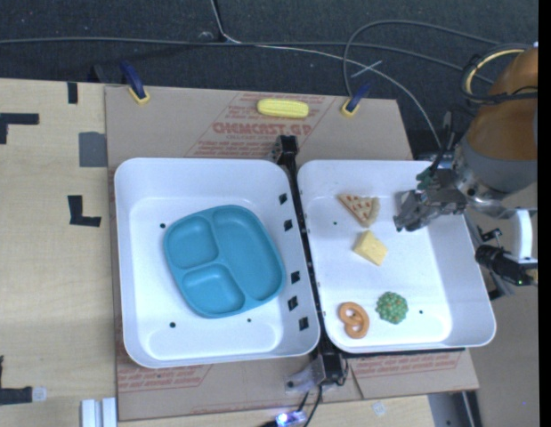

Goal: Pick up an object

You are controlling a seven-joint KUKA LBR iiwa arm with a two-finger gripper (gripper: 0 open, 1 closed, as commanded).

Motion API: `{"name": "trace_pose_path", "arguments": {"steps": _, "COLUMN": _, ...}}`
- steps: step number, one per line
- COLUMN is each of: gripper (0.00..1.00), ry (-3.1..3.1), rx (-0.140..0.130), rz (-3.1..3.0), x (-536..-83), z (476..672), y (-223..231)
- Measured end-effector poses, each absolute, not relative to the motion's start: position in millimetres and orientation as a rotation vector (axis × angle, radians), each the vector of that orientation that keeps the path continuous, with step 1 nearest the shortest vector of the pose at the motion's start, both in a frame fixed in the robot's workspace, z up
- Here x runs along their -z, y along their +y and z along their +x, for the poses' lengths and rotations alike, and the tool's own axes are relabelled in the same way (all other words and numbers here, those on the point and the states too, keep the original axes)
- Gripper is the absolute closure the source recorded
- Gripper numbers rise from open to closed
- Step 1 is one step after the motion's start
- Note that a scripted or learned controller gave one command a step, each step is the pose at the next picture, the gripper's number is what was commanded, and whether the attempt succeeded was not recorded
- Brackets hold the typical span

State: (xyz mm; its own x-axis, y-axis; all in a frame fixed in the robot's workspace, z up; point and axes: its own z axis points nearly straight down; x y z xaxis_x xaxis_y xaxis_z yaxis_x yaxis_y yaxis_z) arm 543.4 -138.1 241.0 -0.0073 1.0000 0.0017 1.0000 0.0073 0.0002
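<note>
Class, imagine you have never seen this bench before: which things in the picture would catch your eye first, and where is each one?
The blue plastic three-compartment plate stands out first, lying in the left white bin. Next come the small toy foods in the right white bin: a pizza slice, a yellow cheese wedge, a brown pretzel and a green broccoli floret. The grey arm's gripper hangs over that bin's upper right, beside the pizza slice.

A robotics lab bench is being shown: two white bins [137, 265] are being held on a cardboard sheet [248, 127] by blue clamps [133, 83], with cables [284, 47] being trailed across dark carpet [97, 16].
</note>
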Motion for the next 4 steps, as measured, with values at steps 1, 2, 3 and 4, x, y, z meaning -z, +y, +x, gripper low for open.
{"name": "trace_pose_path", "arguments": {"steps": 1, "gripper": 1.0, "ry": -2.228, "rx": 0.001, "rz": -2.213, "x": -243, "z": 534.5, "y": -78}}
{"name": "trace_pose_path", "arguments": {"steps": 2, "gripper": 1.0, "ry": -2.227, "rx": -0.002, "rz": -2.213, "x": -228, "z": 534.9, "y": -23}}
{"name": "trace_pose_path", "arguments": {"steps": 3, "gripper": 1.0, "ry": -2.227, "rx": -0.003, "rz": -2.213, "x": -220, "z": 523.4, "y": 33}}
{"name": "trace_pose_path", "arguments": {"steps": 4, "gripper": 1.0, "ry": -2.228, "rx": -0.002, "rz": -2.21, "x": -217, "z": 518.2, "y": 96}}
